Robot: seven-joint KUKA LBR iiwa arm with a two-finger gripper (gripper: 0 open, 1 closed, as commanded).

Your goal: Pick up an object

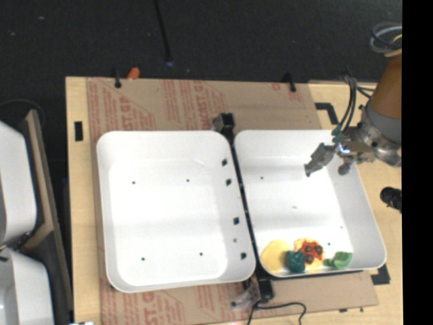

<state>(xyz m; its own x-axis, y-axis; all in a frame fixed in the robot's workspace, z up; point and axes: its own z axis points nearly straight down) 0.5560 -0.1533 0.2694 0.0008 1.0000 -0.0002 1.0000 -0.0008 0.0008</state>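
My gripper (330,165) hangs over the far right part of the right bin (284,181), its two dark fingers spread apart with nothing between them. Near that bin's front edge lies a small cluster of objects. A flat pale yellow piece (272,254) is on the left, with a teal lump (295,261) beside it. A red and orange toy (311,249) and a green block (340,258) follow to the right. The gripper is well behind the cluster, apart from all of it.
The left bin (169,208) sits beside the right one, with a black divider with clips (235,195) between them. Both rest on a cardboard-covered bench (169,103). Cables (350,107) run along the arm at the right.
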